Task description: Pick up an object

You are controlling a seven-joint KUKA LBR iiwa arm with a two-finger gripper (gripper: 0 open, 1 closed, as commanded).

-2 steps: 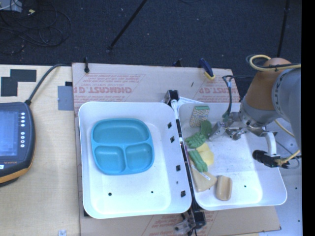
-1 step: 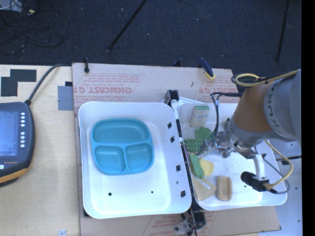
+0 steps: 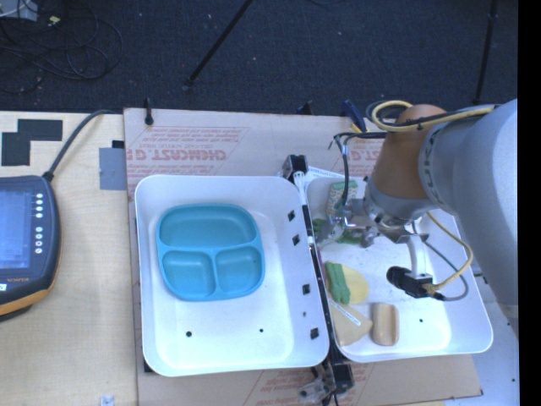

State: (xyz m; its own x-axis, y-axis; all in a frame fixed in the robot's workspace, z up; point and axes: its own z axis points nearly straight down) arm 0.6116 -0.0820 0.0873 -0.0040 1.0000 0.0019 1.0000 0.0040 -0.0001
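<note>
A blue divided plate (image 3: 210, 251) lies in the left bin (image 3: 169, 345), and the cardboard behind it carries upside-down red lettering too blurred to read. In the right bin (image 3: 461, 332) a green piece (image 3: 338, 281), a yellow piece (image 3: 357, 288) and a tan block (image 3: 385, 323) cluster near the front. The gripper (image 3: 355, 225) sits just behind them, so any pick lies toward the front edge; I cannot tell its state.

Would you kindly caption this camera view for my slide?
KUKA arm reaches into the right bin above small objects; a blue divided tray lies in the left bin.
</note>
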